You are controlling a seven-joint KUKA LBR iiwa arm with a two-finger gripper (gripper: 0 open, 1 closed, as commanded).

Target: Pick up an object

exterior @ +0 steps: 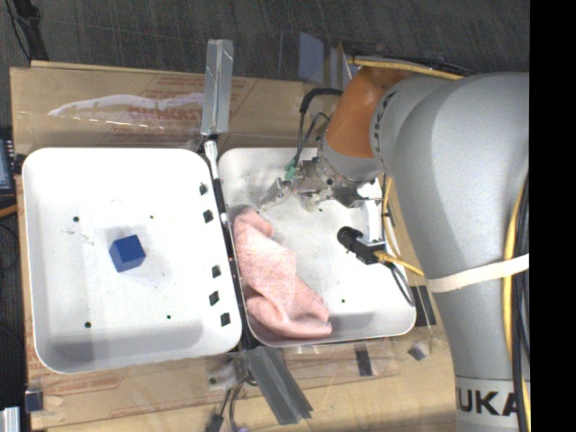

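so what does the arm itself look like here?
Bulky rounded grey arm with an orange band above the wrist, and white lettering "UKA" visible low on its body. Dark thin cables loop around the metallic gripper. A pale strap crosses the grey casing.

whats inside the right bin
The right bin holds a crumpled pink cloth against its left wall, with the gripper near its top end. Whatever lies beneath the cloth or the arm is hidden.

Bulky grey arm (459,205) w/ orange band (353,120); white "UKA" lettering (490,405)
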